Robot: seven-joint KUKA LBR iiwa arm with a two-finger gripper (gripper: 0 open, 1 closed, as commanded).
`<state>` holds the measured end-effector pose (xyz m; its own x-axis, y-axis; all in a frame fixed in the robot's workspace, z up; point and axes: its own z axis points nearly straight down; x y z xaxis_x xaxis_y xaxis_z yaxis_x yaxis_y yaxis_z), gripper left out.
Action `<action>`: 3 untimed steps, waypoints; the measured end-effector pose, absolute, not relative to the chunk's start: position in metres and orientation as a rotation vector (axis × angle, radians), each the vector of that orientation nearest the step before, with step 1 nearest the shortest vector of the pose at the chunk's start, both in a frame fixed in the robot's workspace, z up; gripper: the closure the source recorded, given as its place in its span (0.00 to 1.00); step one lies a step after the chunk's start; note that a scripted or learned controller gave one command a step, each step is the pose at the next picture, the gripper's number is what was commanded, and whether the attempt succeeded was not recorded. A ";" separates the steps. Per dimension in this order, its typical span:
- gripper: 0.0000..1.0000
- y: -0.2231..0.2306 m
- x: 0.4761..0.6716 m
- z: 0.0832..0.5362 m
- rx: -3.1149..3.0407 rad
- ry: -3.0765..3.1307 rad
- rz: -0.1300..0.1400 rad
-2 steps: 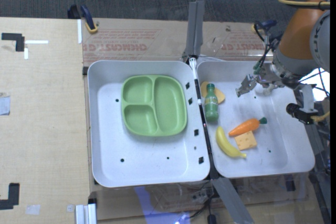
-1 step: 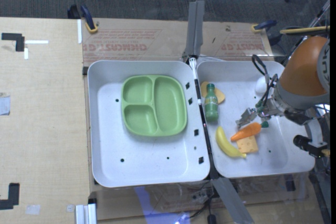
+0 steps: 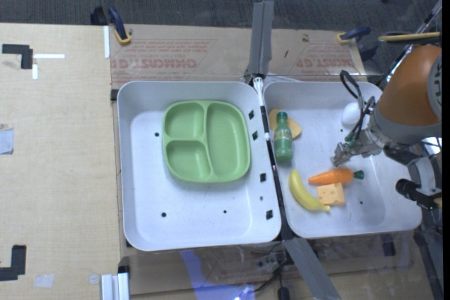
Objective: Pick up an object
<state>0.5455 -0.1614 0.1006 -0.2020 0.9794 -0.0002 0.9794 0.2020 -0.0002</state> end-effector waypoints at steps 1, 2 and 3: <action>0.00 -0.161 0.546 0.101 1.984 2.436 -0.001; 0.00 -0.120 0.490 0.091 1.939 2.474 -0.002; 1.00 -0.122 0.490 0.100 1.946 2.469 -0.001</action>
<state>0.4904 -0.1220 0.0996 -0.2338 0.9723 0.0013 0.9723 0.2338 -0.0020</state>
